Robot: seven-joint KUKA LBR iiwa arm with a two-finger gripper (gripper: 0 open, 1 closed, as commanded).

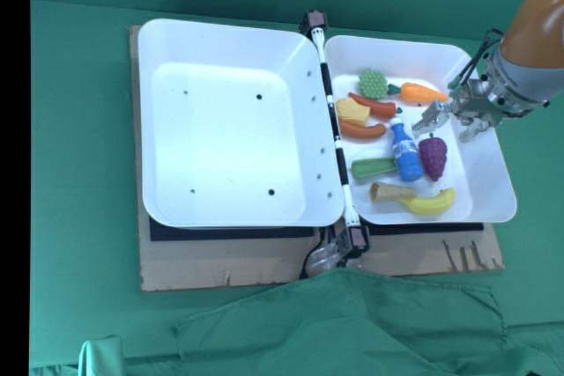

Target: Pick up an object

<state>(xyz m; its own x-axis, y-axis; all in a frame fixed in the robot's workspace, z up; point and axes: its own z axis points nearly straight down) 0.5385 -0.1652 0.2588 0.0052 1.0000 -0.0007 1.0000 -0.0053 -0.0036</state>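
The right bin (490, 189) holds several toy foods: a green broccoli-like piece (373, 84), an orange carrot (421, 91), a red chili (374, 106), a yellow-and-orange hot dog (358, 121), a blue bottle (405, 152), purple grapes (433, 157), a green piece (374, 167), an ice-cream cone (387, 191) and a yellow banana (430, 202). My gripper (452, 123) hangs over the bin's right part, just right of the carrot's tip and above the grapes. Its fingers (430, 117) stand apart, open, with nothing between them.
The left bin (229, 132) lies beside the right one, split from it by a black-and-white divider (333, 123). Both rest on a cardboard sheet (220, 273). Crumpled green cloth (352, 321) lies in front.
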